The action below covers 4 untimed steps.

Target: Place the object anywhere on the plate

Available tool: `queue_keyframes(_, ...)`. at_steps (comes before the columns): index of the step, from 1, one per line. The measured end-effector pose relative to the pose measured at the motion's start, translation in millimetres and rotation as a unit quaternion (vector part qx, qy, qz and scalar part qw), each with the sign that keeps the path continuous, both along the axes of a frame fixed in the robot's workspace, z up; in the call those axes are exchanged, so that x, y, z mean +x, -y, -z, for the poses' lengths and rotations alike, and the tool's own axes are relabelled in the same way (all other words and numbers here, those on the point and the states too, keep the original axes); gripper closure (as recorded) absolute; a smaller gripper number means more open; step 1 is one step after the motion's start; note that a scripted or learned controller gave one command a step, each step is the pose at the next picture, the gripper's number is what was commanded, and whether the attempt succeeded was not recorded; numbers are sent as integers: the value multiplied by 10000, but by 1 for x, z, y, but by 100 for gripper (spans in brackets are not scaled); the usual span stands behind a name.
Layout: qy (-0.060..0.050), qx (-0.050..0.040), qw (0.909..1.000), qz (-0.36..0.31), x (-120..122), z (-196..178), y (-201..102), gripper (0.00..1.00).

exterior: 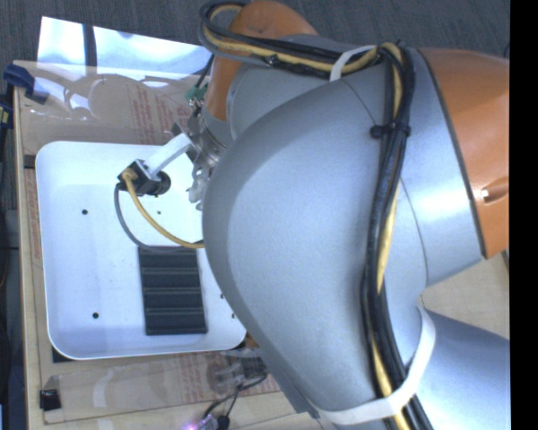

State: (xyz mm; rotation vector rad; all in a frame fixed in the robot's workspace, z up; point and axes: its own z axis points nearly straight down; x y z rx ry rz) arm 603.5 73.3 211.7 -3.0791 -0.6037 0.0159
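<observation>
At the far left, the table [22, 240] edge carries a shallow white bin [72, 267]. On the bin's floor lies a dark ribbed rectangular object [173, 290], flat, near the lower wall. Above it, a yellow and grey cable [152, 227] loops over the bin floor up to a small black fitting [152, 183] on a white bracket. To the right, the grey arm [323, 231] with its orange band [471, 150] covers the end effector, so whether it is released or clenched cannot be told.
</observation>
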Motion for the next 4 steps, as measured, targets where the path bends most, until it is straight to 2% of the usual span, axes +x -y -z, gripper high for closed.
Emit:
queue_keyframes(1, 26, 8, 9957, -927, 20, -7, -92, 100)
queue_keyframes(2, 50, -1, 9996, -287, 33, -41, -128, 100)
queue_keyframes(3, 31, -11, 9966, 823, 25, -23, -73, 100)
queue_keyframes(4, 14, -10, 9987, 517, 38, 16, -51, 100)
